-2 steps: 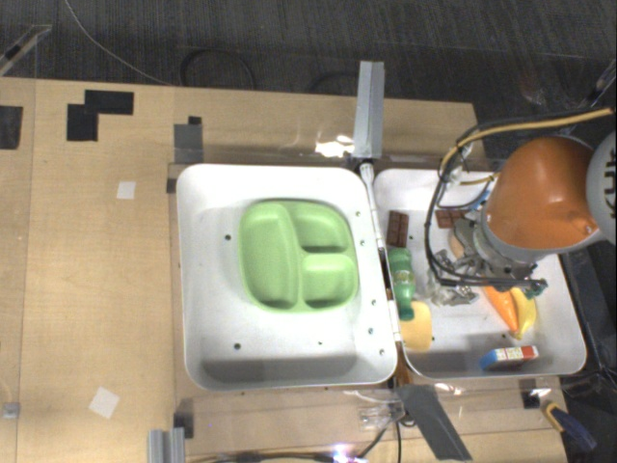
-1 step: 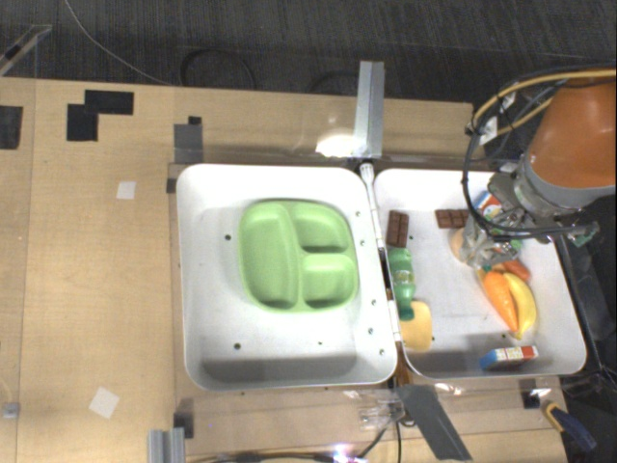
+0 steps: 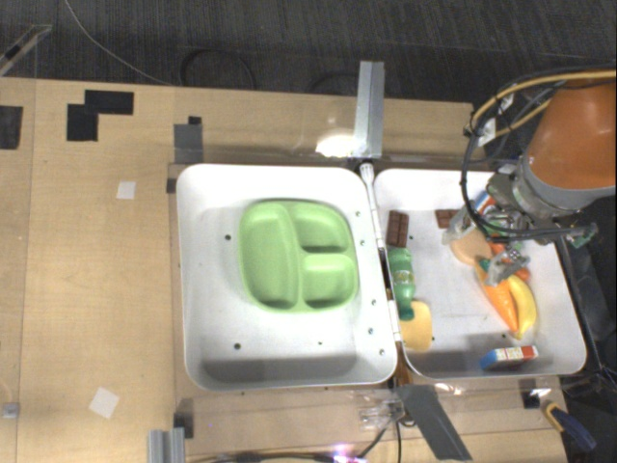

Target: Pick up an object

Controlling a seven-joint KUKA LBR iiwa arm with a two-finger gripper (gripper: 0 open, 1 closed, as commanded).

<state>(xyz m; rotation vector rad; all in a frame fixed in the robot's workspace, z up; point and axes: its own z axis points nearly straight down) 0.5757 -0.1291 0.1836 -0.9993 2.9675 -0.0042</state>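
orange and grey, your arm [image 3: 569, 152] hangs over the right bin [image 3: 549, 355]; you cannot tell the hand's [image 3: 501, 244] state. just below it lie a banana [image 3: 523, 302] and carrot [image 3: 501, 300]. left bin [image 3: 202, 287] holds a green tray [image 3: 294, 256]

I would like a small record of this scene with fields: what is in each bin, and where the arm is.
left bin: green divided plate
right bin: brown block, green bottle, yellow piece, banana, orange carrot-like item, small red, white and blue box
arm: over the right bin's upper right part
hand: low among the items there, above the banana; grip unclear
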